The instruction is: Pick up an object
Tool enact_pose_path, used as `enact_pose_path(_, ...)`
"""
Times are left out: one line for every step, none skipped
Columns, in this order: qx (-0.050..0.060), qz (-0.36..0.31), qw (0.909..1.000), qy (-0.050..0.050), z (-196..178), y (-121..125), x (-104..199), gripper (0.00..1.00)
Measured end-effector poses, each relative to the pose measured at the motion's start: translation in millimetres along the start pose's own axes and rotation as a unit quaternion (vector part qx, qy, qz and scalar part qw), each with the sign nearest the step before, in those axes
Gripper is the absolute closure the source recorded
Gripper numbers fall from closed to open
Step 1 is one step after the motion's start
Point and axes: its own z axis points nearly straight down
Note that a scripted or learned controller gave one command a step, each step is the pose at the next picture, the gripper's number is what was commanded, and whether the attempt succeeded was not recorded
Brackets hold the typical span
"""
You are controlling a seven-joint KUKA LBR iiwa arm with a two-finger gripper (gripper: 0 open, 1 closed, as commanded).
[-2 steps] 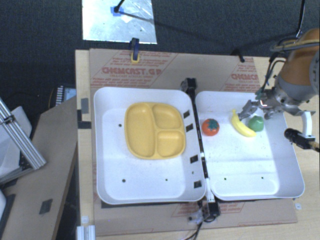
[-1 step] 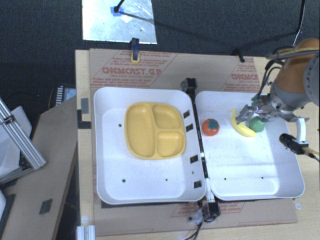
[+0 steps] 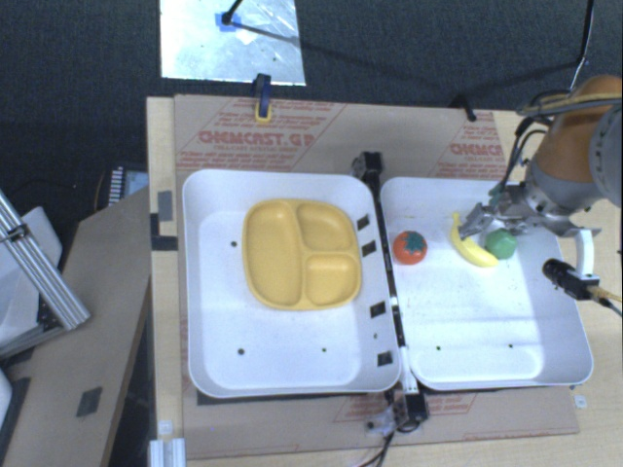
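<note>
Reaching in over the right bin (image 3: 560, 358), the grey arm is hovering its gripper (image 3: 494, 224) low near that bin's far edge, directly above a green ball (image 3: 503, 245) and a curved yellow banana (image 3: 471, 248); whether anything is grasped I cannot tell, so the pick is looking unfinished. Sitting mid-left bin (image 3: 209, 358), a glossy yellow divided plate (image 3: 300, 254) is going untouched, while a small round orange-red fruit with a green top (image 3: 410, 247) is resting by the right bin's left edge.
</note>
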Motion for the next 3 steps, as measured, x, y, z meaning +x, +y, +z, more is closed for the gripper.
enact_pose_path(-0.002, 0.0, 1.0, -0.001, -11, 1, 0, 1.0)
enact_pose_path(0.009, 0.002, 0.9999, 0.004, -66, -5, -6, 1.0)
enact_pose_path(0.008, -0.001, 1.0, 0.004, -131, 1, -7, 1.0)
